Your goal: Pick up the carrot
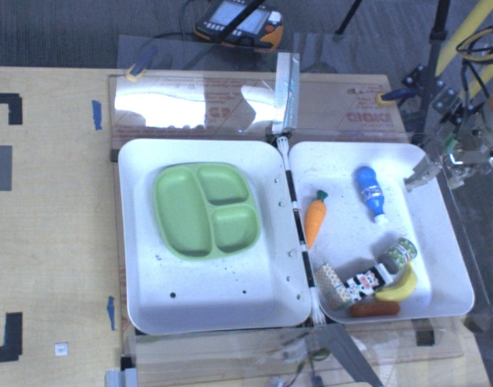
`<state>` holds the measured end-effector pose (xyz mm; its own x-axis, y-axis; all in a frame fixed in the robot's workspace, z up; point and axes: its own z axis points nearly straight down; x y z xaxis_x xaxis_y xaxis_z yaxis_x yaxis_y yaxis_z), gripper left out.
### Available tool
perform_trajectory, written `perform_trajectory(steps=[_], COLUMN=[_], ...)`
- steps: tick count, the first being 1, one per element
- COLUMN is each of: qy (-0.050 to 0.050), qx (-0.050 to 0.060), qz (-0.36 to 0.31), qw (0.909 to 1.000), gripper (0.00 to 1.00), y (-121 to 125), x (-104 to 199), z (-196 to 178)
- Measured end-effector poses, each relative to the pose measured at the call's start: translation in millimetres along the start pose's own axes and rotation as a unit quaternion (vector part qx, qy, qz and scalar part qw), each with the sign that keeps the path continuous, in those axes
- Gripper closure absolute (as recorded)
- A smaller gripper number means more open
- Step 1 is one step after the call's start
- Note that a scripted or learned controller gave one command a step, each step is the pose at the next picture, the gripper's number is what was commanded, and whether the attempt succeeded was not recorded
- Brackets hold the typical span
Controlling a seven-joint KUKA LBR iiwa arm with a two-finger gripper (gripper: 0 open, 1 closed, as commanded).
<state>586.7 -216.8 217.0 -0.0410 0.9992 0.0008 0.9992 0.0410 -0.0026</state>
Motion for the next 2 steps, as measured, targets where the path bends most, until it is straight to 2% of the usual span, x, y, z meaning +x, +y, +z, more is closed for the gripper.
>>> perform_trajectory(steps=[1, 2], qy=[0.000, -0.001], qx=[0.000, -0.002], qz=[-0.082, -0.040], qw=[0.9967, 0.9992], gripper=[0.00, 0.00], y=[53.5, 58.4], x=[59.7, 18.2], z=[82.3, 50.0])
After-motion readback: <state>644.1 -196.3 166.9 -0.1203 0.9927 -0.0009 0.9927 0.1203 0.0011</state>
